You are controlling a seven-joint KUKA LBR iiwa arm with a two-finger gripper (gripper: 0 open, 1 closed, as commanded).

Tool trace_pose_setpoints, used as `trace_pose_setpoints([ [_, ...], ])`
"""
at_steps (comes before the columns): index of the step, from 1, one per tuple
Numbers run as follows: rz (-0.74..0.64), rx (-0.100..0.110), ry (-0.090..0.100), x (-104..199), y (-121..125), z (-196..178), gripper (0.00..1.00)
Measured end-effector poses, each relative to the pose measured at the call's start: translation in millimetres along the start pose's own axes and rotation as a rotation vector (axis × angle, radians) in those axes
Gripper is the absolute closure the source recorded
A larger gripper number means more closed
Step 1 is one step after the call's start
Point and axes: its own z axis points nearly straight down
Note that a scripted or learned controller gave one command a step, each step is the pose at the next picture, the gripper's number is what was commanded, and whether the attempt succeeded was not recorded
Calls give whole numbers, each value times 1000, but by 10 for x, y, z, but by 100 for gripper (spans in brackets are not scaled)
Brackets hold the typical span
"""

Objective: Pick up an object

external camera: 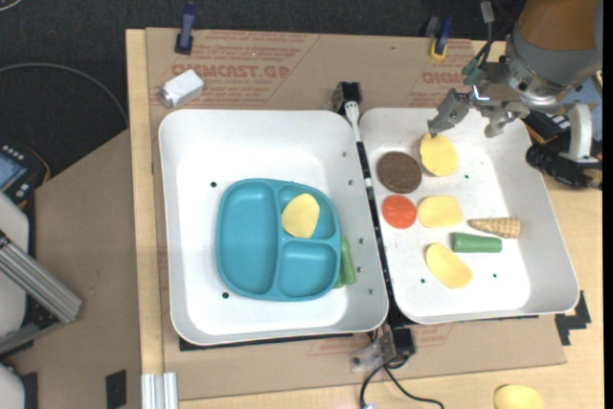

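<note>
The gripper (473, 116) hangs over the far end of the right bin (546, 235), its two fingers (446, 118) spread wide with nothing between them; just below and between them, toward the near side, lies a round yellow piece (439, 155), flat on the bin floor, with no clear long axis; beside it to the left sits a brown disc (398, 171); nearer still lie a red disc (399, 211) and a green stick (476, 243); a straight descent, shifted slightly nearward, would likely straddle the yellow piece.
</note>
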Motion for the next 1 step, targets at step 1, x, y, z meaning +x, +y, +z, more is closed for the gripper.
trace_pose_setpoints([
  [1,6,-11,-8,-1090,542,-290,0],
])
